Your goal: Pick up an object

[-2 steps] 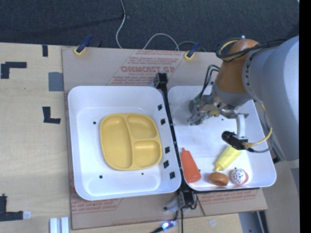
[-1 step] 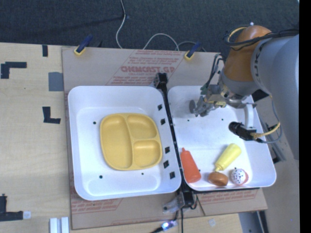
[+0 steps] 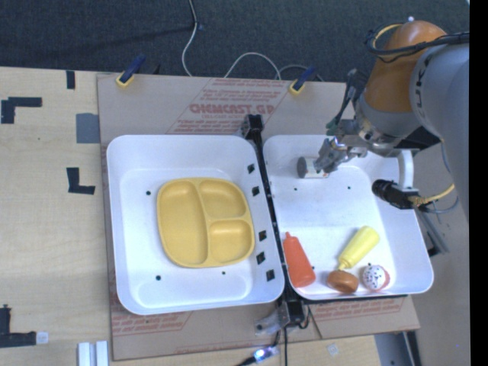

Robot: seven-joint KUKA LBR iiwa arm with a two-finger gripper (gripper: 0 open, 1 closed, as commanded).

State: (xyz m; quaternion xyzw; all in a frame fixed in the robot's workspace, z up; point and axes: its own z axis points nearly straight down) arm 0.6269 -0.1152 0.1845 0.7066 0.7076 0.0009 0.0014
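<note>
Four candidates bunched at right bin's (image 3: 396,204) near edge: orange carrot-shaped plastic toy (image 3: 298,259), yellow plastic cylinder (image 3: 358,246), brown egg-shaped piece (image 3: 343,281), speckled white ball (image 3: 374,277). Gripper (image 3: 329,158) hovered over far end; jaw state indeterminable. Best targeted the well-separated carrot, lengthwise.

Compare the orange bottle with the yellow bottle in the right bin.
The orange bottle lies against the bin's left wall, pointing up the picture; the yellow bottle lies further right, slanted. The orange one tapers to a narrow top; the yellow one looks blunter and more even in width. Both lie flat in the right bin, near its front edge, apart from each other.
</note>
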